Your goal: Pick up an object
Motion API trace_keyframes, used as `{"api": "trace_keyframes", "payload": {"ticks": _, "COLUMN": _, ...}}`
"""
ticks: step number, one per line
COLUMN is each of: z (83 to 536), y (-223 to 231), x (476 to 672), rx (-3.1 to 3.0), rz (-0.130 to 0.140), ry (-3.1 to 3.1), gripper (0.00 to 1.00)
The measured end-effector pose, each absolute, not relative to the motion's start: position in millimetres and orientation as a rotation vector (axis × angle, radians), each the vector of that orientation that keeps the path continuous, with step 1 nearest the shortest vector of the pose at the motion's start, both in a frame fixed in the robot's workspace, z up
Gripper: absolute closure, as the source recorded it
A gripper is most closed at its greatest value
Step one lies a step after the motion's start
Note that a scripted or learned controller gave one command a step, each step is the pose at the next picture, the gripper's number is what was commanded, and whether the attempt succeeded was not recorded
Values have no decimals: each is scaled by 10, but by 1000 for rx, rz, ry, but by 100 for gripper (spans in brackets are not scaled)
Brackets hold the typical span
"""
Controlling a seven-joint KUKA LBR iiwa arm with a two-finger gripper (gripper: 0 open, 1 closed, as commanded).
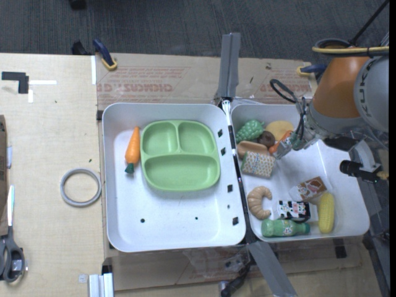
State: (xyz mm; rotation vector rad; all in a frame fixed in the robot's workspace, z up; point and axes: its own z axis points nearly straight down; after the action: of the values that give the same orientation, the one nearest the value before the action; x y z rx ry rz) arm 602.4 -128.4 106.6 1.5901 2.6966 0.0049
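The right bin (337, 166) holds several toy foods. At its back left lie a green bumpy piece (250, 129), a yellow round piece (279, 130), a dark brown piece (267, 138), a hot-dog bun (250, 147) and a speckled tan block (258, 164). Along the front lie a croissant (260, 202), a green bottle (284, 229), a black-and-white carton (292, 210), a brown packet (311, 189) and a corn cob (325, 212). My gripper (286, 146) is low in the bin, right beside the yellow and dark brown pieces, with its tip pointing left at that cluster.
The left bin (117, 184) holds a green divided plate (180, 154) and a toy carrot (132, 148) at the plate's left. A grey ring (80, 186) and scissors (11, 252) lie on the bench to the left. The grey-and-orange arm (337, 88) hangs over the right bin's back right corner.
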Motion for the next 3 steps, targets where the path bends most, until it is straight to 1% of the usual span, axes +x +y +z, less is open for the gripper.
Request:
{"api": "trace_keyframes", "payload": {"ticks": 1, "z": 2117, "y": -1403, "x": 5466, "rx": 1674, "rz": -1, "ry": 2657, "gripper": 100}}
{"api": "trace_keyframes", "payload": {"ticks": 2, "z": 2473, "y": -1082, "x": 5535, "rx": 1963, "rz": -1, "ry": 2450, "gripper": 100}}
{"api": "trace_keyframes", "payload": {"ticks": 3, "z": 2473, "y": -1083, "x": 5534, "rx": 1963, "rz": -2, "ry": 2450, "gripper": 0}}
